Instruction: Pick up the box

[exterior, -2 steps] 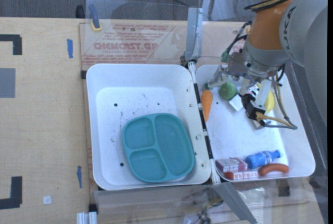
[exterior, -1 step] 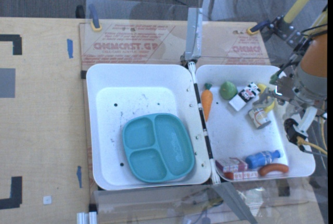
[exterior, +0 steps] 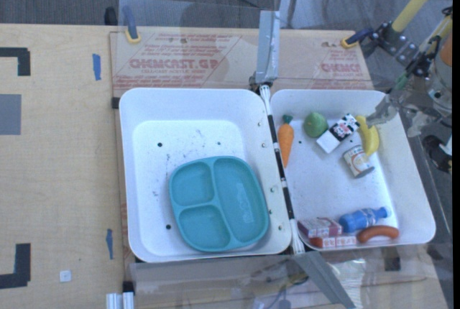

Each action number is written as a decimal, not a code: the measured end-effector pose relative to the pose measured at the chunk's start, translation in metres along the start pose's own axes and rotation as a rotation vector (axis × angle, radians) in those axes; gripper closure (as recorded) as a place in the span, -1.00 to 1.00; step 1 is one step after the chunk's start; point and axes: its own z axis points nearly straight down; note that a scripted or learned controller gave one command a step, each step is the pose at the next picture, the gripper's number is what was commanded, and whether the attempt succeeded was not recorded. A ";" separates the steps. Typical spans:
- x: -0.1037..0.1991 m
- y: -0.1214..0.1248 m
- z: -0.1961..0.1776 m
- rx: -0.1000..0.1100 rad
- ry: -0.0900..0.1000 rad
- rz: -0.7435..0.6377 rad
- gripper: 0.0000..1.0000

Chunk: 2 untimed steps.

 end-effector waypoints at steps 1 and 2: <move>0.055 -0.027 0.136 0.002 0.001 0.106 -1.00; 0.054 -0.026 0.125 -0.001 0.001 0.109 1.00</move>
